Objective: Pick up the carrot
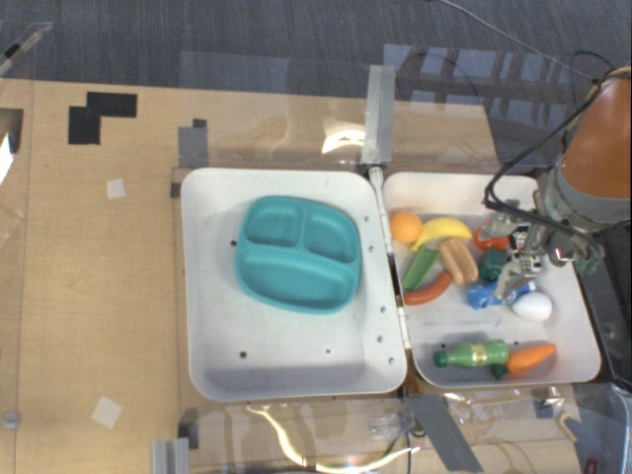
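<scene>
The counter (89, 294) carries two white bins; the left bin (212, 363) holds a teal divided plate (296, 253). In the right bin (583, 349), the tool (520, 270) hangs above a blue piece (481, 296) and a white egg (533, 307); whether it is clenched I cannot tell. The carrot (530, 358) lies at the near edge, touching a green bottle (474, 355).

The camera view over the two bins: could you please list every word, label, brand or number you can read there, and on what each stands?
No text can be read.
The green bottle beside the carrot has a band around it that may be a label; it is too small and blurred to read.
The black blocks on the bench are plain shapes, not letters.
</scene>
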Motion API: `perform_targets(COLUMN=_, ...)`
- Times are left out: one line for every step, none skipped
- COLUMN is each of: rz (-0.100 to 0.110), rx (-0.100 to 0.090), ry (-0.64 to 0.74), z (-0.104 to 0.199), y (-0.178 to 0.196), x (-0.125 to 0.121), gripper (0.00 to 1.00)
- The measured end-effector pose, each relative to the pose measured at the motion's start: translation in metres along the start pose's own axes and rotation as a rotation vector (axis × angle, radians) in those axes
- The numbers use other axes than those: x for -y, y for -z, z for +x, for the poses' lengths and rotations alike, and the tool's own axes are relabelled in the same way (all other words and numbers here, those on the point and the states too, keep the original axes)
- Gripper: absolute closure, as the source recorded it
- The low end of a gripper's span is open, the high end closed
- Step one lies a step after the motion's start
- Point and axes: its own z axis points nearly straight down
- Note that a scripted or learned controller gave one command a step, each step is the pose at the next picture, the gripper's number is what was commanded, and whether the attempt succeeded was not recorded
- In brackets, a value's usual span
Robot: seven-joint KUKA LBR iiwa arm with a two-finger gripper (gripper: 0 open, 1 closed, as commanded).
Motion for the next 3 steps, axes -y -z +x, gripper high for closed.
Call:
perform_targets(rz=0.000, rx=0.012, ry=-0.249, z=-0.020, y=-0.108, x=-0.059, gripper=0.00)
perform_targets(rz=0.000, rx=-0.035, ry=-0.343, z=-0.092, y=-0.110, x=-0.013, gripper=0.00)
perform_targets(rz=-0.004, rx=0.007, ry=-0.551, z=-0.091, y=-0.009, x=-0.092, gripper=0.00)
